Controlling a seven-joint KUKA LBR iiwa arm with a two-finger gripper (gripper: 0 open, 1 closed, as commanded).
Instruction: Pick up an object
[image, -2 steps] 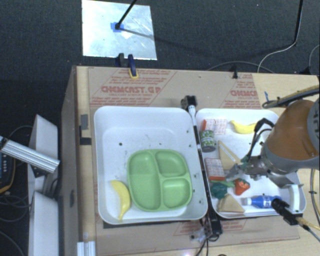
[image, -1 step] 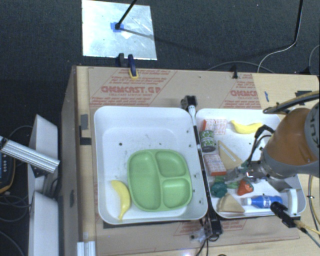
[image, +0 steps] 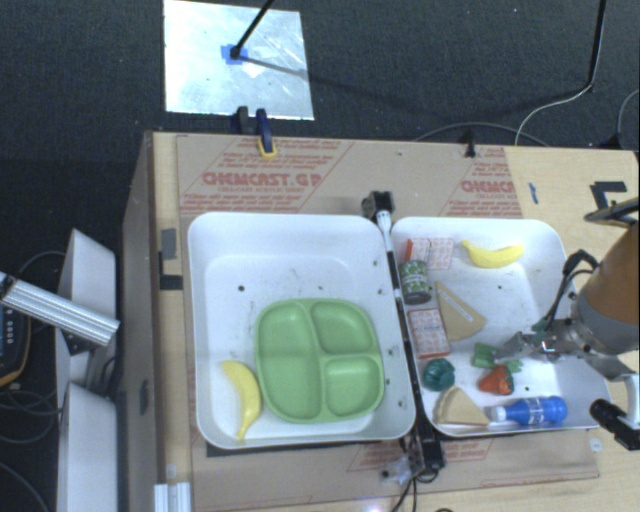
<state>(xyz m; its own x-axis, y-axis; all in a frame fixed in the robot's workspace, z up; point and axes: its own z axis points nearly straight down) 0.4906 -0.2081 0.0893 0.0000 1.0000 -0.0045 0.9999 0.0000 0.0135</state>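
Observation:
My gripper (image: 522, 345) reaches in from the right, low over the right bin (image: 545, 236). Its tip is just right of a small green piece (image: 484, 354) and above a red strawberry-like piece (image: 496, 380). I see nothing clearly held. Close by lie a teal round piece (image: 438, 374), a blue bottle (image: 528, 410) on its side and a tan wedge (image: 458, 408). Farther back in this bin are a second tan wedge (image: 460, 315), a dark can (image: 415, 281), two red-and-white packets (image: 428, 332) and a yellow banana (image: 492, 255).
The left bin (image: 280, 225) holds a green divided plate (image: 320, 358) and a yellow banana (image: 243, 395) at its front left. A divider rail (image: 392, 270) runs between the bins. Cables (image: 570, 275) hang beside the arm at the right.

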